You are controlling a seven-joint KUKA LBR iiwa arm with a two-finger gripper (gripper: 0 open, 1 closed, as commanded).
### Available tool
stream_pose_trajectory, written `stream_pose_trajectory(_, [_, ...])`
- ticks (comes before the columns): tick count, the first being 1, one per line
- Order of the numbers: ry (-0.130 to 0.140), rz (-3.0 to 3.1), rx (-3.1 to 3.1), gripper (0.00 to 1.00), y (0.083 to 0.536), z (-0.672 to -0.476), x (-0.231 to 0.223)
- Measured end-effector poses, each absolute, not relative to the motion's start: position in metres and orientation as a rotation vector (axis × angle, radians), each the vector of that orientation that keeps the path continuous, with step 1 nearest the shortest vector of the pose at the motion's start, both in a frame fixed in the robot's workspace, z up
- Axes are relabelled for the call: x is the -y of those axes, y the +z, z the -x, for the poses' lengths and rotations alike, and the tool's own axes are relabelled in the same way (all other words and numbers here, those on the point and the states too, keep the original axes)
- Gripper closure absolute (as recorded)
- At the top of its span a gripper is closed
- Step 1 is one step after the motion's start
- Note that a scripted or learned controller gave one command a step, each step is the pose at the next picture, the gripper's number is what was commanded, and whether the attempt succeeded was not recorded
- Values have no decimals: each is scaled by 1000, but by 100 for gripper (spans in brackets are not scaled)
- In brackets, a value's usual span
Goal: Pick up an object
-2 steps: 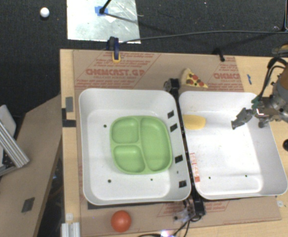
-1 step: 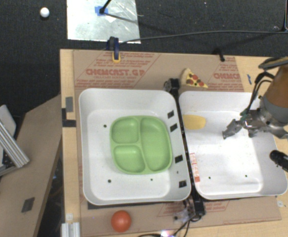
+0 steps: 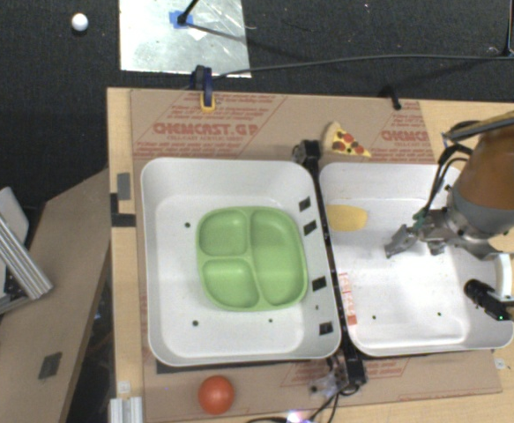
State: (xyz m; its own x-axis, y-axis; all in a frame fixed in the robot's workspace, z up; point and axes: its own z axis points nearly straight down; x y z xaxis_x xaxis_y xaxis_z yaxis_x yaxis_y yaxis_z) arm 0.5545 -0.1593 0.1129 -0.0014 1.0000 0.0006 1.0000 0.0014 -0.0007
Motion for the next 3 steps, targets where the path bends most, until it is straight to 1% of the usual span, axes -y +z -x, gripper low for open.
stream_pose_trajectory(1, [-3,2222,2226,100,126,-556,160])
stream_pose_trajectory(2, [-7,2221,2232,100,187,-565,157])
stream_pose_trajectory(3, [-5,2222,2230,100,244,-560,166])
